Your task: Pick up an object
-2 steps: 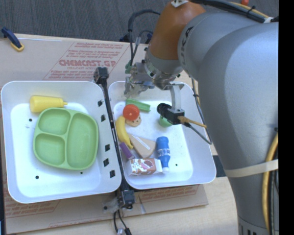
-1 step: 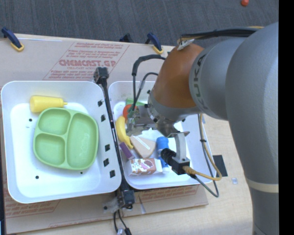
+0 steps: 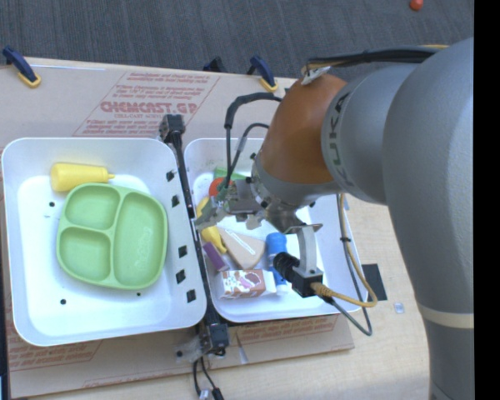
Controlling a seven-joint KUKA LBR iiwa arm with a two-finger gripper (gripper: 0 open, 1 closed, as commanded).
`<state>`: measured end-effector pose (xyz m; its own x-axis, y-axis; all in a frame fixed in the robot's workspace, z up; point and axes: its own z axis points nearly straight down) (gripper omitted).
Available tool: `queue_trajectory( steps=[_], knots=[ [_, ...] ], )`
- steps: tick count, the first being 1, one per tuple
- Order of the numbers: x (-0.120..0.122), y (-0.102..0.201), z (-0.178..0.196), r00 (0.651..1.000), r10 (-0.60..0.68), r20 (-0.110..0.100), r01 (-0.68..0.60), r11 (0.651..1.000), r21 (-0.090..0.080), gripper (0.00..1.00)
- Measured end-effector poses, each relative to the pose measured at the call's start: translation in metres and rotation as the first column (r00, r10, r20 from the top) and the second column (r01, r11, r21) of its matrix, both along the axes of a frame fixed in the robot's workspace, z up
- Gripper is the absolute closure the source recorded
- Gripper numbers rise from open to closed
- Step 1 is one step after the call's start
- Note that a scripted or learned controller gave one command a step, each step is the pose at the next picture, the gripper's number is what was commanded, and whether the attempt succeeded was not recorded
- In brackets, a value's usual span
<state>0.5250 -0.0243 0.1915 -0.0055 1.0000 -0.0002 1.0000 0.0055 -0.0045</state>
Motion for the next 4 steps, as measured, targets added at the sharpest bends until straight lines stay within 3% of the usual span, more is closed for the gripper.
queue_trajectory(
  steps=[1,2,3,4],
  knots=[
    [0.065,-0.068,-0.049,1.000,-0.002,0.001,0.002,1.000,0.000,0.00],
    [0.072,-0.073,-0.096,1.000,-0.002,0.010,0.002,1.000,-0.008,0.00],
    [0.071,-0.070,-0.088,1.000,0.003,0.002,-0.003,1.000,-0.003,1.00],
    [0.071,-0.070,-0.078,1.000,0.006,0.000,-0.006,1.000,-0.003,1.00]
  ],
)
